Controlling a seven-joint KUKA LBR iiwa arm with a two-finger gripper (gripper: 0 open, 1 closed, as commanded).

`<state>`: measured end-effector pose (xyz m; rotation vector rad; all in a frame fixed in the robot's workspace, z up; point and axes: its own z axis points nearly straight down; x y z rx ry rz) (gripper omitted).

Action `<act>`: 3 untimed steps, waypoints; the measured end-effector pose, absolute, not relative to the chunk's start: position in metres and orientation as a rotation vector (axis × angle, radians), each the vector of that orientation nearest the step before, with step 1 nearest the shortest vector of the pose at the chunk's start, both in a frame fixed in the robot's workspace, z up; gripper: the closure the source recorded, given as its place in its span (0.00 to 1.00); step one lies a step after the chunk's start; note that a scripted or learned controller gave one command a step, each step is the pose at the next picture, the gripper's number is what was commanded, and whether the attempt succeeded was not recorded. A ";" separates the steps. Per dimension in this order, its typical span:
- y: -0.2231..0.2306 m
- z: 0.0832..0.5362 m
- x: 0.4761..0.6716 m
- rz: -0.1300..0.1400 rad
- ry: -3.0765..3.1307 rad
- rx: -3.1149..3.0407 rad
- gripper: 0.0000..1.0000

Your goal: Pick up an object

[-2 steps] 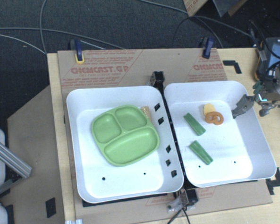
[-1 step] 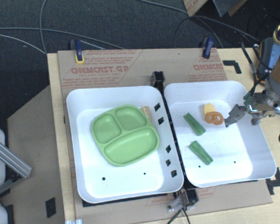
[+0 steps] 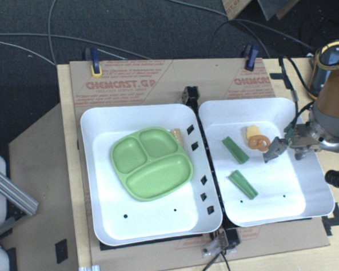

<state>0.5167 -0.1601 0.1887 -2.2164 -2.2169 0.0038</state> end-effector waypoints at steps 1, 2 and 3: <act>-0.165 0.144 0.520 0.004 -2.216 -2.217 0.00; -0.165 0.157 0.521 -0.002 -2.220 -2.221 1.00; -0.163 0.222 0.522 -0.006 -2.228 -2.224 1.00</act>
